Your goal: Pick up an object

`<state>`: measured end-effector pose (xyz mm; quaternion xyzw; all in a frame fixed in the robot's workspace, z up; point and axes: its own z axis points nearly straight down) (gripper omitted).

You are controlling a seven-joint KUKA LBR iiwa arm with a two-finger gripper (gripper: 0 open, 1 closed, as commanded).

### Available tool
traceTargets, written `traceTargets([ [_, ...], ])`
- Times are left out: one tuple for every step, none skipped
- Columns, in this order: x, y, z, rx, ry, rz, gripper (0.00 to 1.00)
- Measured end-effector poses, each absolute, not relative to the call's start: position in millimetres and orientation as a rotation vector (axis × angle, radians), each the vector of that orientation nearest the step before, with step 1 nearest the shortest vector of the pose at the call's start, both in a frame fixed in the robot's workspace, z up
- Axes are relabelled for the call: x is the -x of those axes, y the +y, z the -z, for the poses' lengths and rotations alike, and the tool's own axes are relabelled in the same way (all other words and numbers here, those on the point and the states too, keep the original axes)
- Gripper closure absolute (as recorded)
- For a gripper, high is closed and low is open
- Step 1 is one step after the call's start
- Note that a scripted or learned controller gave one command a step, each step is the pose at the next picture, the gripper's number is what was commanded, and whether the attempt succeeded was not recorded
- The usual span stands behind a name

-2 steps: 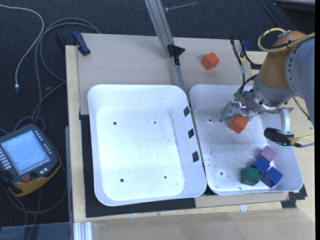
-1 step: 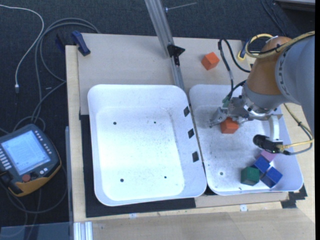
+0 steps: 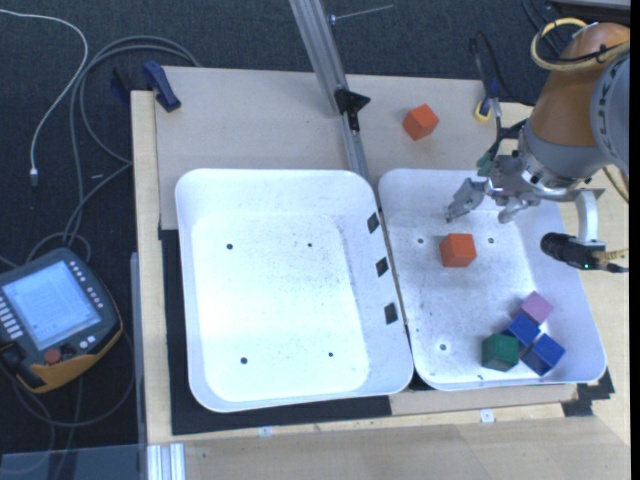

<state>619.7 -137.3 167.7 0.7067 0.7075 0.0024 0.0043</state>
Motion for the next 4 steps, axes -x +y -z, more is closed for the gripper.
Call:
traceTargets([
  [-630.8,-162,-101,-2.227,2.223,0.006,0.00],
  [-598.9,-122,-99,-2.223,2.229,0.002,0.00],
  [-600.9,-123,-111,-2.220,2.225,-0.003,1.00],
  [-592.0,-22,-204,-2.208,2.231,-0.013,1.00],
])
